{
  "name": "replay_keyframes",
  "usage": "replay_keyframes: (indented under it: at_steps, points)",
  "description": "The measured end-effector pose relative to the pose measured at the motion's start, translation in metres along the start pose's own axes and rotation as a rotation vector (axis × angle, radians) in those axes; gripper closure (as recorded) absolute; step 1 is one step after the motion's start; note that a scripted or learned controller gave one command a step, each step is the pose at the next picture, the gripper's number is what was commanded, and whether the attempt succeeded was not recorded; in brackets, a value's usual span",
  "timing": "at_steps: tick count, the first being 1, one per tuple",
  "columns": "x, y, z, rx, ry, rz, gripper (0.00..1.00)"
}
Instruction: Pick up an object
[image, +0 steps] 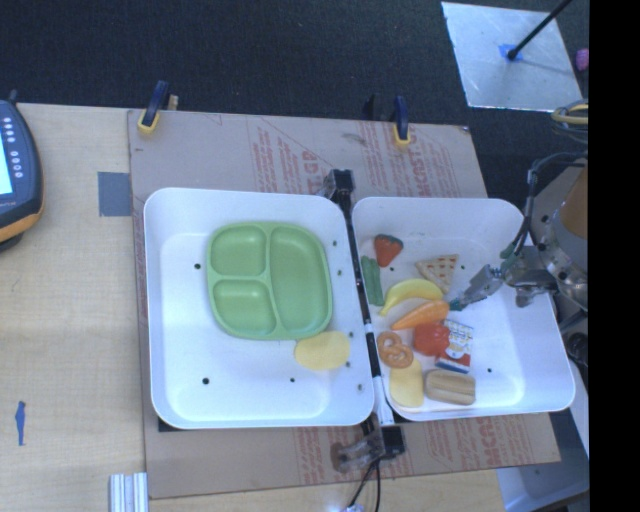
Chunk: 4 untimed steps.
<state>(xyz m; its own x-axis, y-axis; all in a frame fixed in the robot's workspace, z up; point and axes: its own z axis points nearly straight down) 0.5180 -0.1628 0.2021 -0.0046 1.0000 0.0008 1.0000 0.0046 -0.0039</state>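
You are looking down at a slant on a pale wooden tabletop (70, 330) carrying two shallow white bins side by side on a sheet of brown cardboard (300, 150). The left bin (175, 395) holds a light green divided plate (270, 280) with three compartments, and a pale yellow flat piece (322, 351) lies just beside the plate's lower right corner. The right bin (520, 370) holds a cluster of toy foods along its left half: a red strawberry (387, 248) near the top, a green pod (371, 281) against the left wall, a tan triangular cracker wedge (439, 270), a yellow banana (410, 294), an orange carrot (420, 315) just beneath the banana, a red piece (431, 339), a pretzel (394, 350), a small red and white carton (459, 346), a pale yellow slice (405, 385) and a brown bread loaf (449, 388) at the bottom. The arm (560, 250) reaches in from the right over the right bin, and its end effector (470, 294) points left with its tip just beside the right ends of the banana and carrot. Whether its fingers are apart or together is too small to tell, and nothing can be seen gripped between them. A dark handheld controller (15, 170) sits at the far left edge of the tabletop.
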Motion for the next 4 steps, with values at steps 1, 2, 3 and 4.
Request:
replay_keyframes:
  at_steps: [1, 2, 3, 4]
  points:
    - [0.060, 0.009, 0.112, -0.007, -0.004, -0.005, 0.00]
    - [0.098, 0.062, 0.003, -0.015, 0.000, -0.004, 0.00]
    - [0.060, 0.075, 0.044, 0.000, -0.003, 0.004, 0.00]
    - [0.059, 0.005, 0.112, 0.000, -0.001, 0.000, 0.00]
